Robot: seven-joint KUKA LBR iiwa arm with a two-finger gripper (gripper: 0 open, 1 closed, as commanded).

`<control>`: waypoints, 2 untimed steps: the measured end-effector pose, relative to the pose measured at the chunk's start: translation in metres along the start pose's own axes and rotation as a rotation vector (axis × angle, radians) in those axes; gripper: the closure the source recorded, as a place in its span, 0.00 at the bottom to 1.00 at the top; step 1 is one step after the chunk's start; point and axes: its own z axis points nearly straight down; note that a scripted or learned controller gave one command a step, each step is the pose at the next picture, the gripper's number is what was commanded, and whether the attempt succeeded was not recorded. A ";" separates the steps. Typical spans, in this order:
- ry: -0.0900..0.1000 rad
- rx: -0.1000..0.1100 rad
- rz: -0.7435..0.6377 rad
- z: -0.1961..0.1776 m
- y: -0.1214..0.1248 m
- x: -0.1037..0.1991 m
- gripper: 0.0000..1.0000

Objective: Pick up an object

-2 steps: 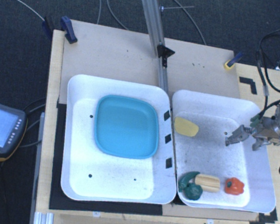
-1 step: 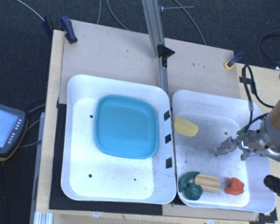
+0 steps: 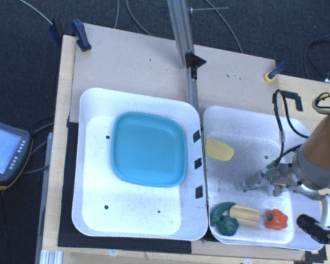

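Nearest, along the right bin's (image 3: 240,124) front wall, lie a green toy (image 3: 224,218), a tan block (image 3: 244,216) and a red pepper (image 3: 275,219). Just above them the end effector (image 3: 255,184) hangs with fingers spread, gripping nothing. A yellow piece (image 3: 219,149) lies farther back; a blue plate (image 3: 150,149) sits in the left bin (image 3: 92,148).

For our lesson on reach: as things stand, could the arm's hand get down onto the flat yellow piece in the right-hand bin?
Probably yes. The flat yellow piece lies alone on bare bin floor, apart from the other items, and the hand hovers in the same bin.
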 end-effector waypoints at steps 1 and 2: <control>-0.001 -0.006 0.000 -0.013 0.002 0.000 1.00; -0.002 -0.008 0.000 -0.061 0.002 -0.010 1.00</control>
